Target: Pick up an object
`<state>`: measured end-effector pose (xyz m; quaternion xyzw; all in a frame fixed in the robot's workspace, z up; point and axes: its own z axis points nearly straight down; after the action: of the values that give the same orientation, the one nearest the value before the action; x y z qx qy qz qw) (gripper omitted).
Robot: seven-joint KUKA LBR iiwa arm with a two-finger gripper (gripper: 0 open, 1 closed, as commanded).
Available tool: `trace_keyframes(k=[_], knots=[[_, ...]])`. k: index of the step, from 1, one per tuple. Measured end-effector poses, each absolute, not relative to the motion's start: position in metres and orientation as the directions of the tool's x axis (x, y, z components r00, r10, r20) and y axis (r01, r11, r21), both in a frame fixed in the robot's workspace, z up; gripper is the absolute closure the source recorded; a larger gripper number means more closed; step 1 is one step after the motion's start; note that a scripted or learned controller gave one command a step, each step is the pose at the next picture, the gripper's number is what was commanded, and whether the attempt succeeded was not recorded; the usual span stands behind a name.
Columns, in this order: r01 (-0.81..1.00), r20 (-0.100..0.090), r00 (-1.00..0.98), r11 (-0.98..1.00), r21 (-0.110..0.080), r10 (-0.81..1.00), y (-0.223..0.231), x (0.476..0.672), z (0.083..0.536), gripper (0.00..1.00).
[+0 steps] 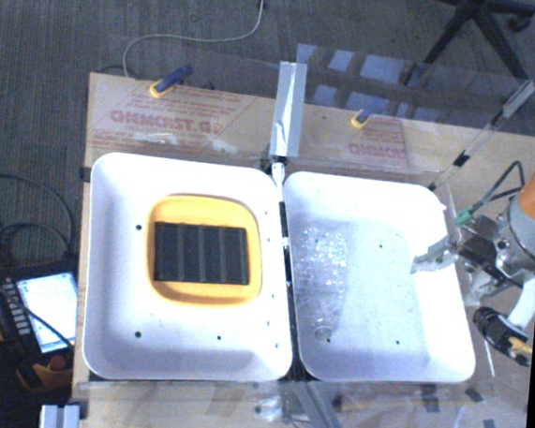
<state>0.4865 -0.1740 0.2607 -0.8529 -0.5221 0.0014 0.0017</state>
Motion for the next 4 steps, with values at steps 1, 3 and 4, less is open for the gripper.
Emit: trace_keyframes(k=[1, 3, 4], knots=[[0.807, -0.001, 0.591, -0.591, -0.007, 0.807, -0.116, 0.482, 0.126, 0.00], [0.656, -0.005, 0.755, -0.755, -0.003, 0.656, -0.171, 0.504, 0.156, 0.00], [0.524, -0.005, 0.852, -0.852, 0.000, 0.524, -0.195, 0.524, 0.231, 0.00]])
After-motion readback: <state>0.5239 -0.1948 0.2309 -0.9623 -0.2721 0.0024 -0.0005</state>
